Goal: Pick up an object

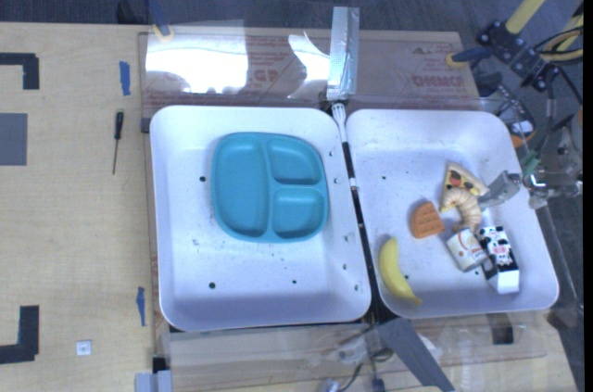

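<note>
Gripper (508, 184) at right bin's edge, pizza slice toy (460, 181) just left

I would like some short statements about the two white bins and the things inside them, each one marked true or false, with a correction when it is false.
1. The blue divided plate lies in the left bin. True.
2. The banana lies in the left bin. False: it lies in the right bin, near its front left corner.
3. The blue divided plate has food on it. False: its compartments hold nothing.
4. The round orange item lies in the same bin as the banana. True.
5. The gripper is over the left bin. False: it is over the right bin, near the small objects clustered there.
</note>
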You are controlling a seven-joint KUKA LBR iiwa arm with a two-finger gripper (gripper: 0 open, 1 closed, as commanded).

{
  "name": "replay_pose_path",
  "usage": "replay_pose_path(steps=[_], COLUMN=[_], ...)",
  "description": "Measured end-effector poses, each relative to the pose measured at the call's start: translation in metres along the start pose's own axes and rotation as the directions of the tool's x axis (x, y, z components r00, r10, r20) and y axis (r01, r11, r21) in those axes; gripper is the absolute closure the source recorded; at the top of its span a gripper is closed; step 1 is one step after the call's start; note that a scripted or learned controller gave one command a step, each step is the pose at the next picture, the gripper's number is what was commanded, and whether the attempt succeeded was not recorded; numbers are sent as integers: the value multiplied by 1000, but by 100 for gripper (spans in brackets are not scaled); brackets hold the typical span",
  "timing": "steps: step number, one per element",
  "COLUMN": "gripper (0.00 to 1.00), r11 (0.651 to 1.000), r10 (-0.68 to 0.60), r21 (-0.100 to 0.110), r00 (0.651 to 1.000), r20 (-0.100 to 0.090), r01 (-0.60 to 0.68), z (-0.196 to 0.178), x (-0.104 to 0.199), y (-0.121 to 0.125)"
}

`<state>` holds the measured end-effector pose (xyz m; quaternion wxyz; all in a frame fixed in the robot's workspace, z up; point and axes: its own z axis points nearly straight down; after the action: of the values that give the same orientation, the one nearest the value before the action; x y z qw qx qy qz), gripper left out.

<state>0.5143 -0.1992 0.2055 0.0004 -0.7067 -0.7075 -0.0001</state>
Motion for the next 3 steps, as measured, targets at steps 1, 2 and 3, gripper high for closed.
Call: replay_pose_path(steps=[1, 2, 3], gripper=[0, 0, 100], r11=[996, 993, 993], r10=[92, 114, 116], r21=[-7, -6, -11], r00=[996, 993, 993], r20=[3, -1, 0], r01=[-92, -114, -116], z=[104, 118, 106], x=[26, 88, 87], y=[-8, 7, 8])
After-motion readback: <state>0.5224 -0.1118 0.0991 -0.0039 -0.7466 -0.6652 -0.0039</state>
